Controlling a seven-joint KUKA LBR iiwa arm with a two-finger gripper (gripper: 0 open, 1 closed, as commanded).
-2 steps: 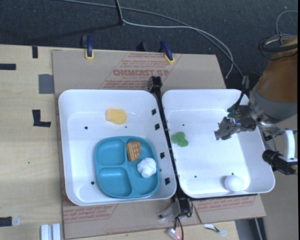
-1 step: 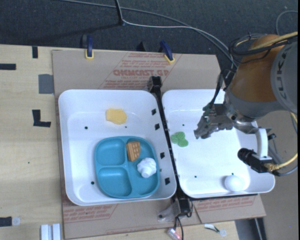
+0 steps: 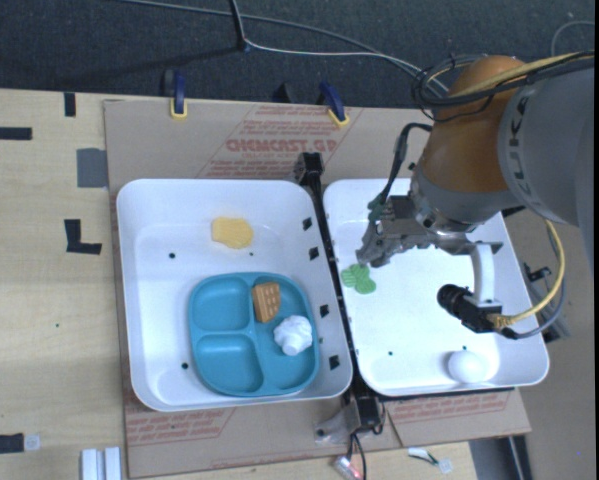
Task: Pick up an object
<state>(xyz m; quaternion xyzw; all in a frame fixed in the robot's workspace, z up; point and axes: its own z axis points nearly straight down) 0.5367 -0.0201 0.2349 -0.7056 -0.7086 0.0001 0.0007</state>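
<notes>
item: gripper (image 3: 372,255). location: over the right bin (image 3: 419,318), close to the wall that bin shares with the left bin (image 3: 154,218). the arm comes in from the right of the camera view, and the tool tip points down and towards the lower left. state: cannot tell whether it is parted or closed, as the tip is dark and seen from above. nothing can be seen held in it.

item: green object (image 3: 358,279). location: on the floor of the right bin, near the shared wall, about halfway along it. form: small, lumpy and compact, with no clear long axis. relation to gripper: just beside the tip, towards the lower left in the camera view. judged the nearest candidate for the pick, needing a short shift that way and a descent. the nearby wall may crowd one side of the grasp.

item: white ball (image 3: 471,365). location: the right bin's near right corner, well apart from the gripper.

item: blue tray (image 3: 219,313). location: left bin, near half. three compartments. contents: a brown waffle piece (image 3: 266,301) upright in the narrow right-hand compartment, and a white crumpled lump (image 3: 293,335) just below it.

item: yellow piece (image 3: 232,232). location: left bin floor, beyond the tray, apart from it.

all left-bin items lie across the wall from the gripper, farther off than the green object.
</notes>
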